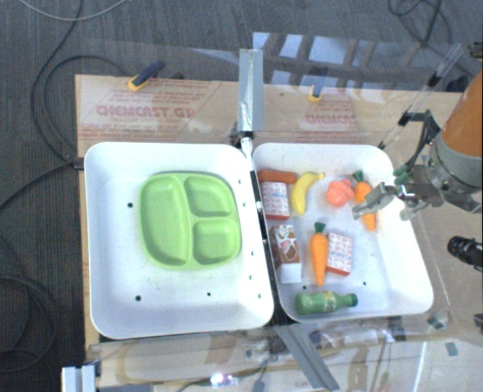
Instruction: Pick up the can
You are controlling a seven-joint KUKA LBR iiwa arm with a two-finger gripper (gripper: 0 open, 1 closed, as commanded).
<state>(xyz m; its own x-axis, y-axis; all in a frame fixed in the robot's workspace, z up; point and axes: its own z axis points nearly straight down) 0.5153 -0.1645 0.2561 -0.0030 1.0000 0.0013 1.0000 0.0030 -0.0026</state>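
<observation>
Firstly, you are looking down on a bench [176, 113] that is carrying two white bins side by side. The left bin [111, 284] is holding a green divided plate [191, 220]. The right bin [405, 276] is holding the small goods.

The arm [462, 149] is reaching in from the right and is being cut off by the frame edge. Its gripper [378, 200] is hovering over the right bin's far right part, partly covering a small carrot [363, 192]. You cannot tell whether the jaws are open or closed; they are showing as a blurred grey shape.

The can [275, 200], red and white, is lying on its side in the right bin, just beside the wall that is dividing the bins. Its long axis is running from the far side toward the near side, parallel to that wall. Which end is the top is too blurred to judge.

A red sausage-like item [276, 175] is touching the can's far end, a brown-labelled container [285, 245] is sitting just below its near end, and a banana [307, 191] is lying near its right side. The gripper is standing well apart from the can.
</observation>
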